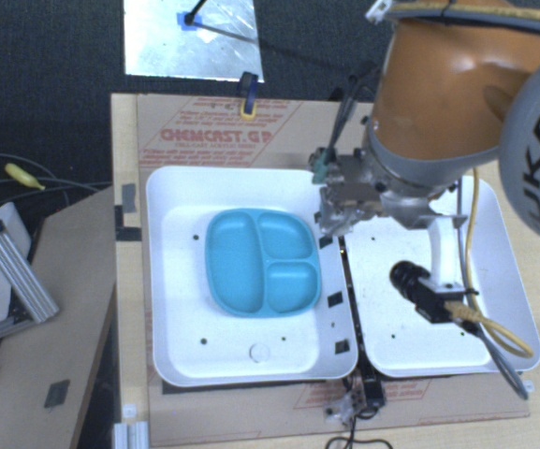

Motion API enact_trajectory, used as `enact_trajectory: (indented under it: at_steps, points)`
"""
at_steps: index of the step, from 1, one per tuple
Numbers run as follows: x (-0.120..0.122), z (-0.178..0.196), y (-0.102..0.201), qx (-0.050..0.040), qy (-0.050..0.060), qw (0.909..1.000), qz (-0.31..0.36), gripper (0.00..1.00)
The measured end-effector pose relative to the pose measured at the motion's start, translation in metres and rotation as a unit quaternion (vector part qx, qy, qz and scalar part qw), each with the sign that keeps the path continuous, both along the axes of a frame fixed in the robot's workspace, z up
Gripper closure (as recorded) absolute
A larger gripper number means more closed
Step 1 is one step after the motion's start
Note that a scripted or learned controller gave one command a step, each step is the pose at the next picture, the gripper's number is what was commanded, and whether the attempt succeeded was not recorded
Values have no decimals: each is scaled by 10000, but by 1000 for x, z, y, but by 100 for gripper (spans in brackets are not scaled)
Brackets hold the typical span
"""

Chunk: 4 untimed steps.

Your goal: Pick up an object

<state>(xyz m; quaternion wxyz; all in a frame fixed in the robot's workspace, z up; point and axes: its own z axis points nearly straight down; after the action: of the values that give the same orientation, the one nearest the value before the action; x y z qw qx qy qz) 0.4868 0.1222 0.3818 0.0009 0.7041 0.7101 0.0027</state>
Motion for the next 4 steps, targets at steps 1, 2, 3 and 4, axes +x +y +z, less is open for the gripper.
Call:
enact_trajectory:
  at_steps: [1,2,3,4]
  points:
    - [0,23,18,-3,1,10000,-14,100]
    - [1,33,17,-4,-7,10000,6,100]
    - [0,29,15,-8,16,10000,-17,100]
    - [1,40,15,-4,-5,10000,16,100]
